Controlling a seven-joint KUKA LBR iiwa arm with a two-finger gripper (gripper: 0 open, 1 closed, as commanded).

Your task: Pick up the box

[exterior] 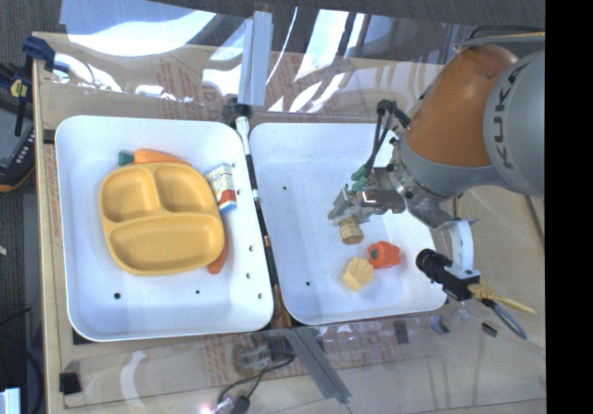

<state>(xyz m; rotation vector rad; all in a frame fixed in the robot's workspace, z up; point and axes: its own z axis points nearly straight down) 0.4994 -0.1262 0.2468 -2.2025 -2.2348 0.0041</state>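
Right of centre in the frame, the claw point(350, 207) hangs low over the right bin point(296, 171), at the end of the grey arm point(491, 125) with its orange band, which enters from the right edge. Whether the fingers are spread or pressed together cannot be told; the fingertip area is small and cluttered. Nothing is visibly pinched.

Just below the claw lies a small tan cork-like piece point(351, 233), close to the tips, contact unclear. Lower right of that: an orange-red pepper-like toy point(384, 255). Just left of and below it, a pale yellow ridged item point(358, 274); the two sit near each other, close to the bin's lower edge.

Box point(222, 187): small, white with red and blue print, lying in the left bin point(139, 310) against its right wall, just beside the upper right corner of a yellow divided tray point(162, 218). An orange carrot-like item with a green end point(148, 157) shows at the tray's upper edge, partly hidden. Box is well apart from the claw, in the other bin.

Both bins sit side by side on the table point(519, 347).
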